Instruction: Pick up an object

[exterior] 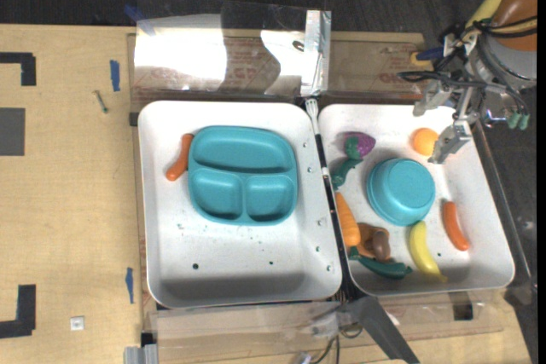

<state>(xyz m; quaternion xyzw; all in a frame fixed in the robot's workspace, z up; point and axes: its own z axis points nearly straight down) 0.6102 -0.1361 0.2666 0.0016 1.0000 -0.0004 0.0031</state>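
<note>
Your gripper hangs empty, fingers slightly apart, beside the orange ball; watch it roll off toward the teal bowl.

Desk: light tan wooden top, carrying black angular markings along its left edge, small blue tape strips, and a sheet of clear, glare-lit plastic at the far side. Left white bin: rests directly on the desk, holding a teal divided tray and an orange sausage-shaped toy touching the tray's left rim. Right white bin: sits edge to edge with the left one, holding a teal bowl, banana, carrot and other toy foods.
</note>
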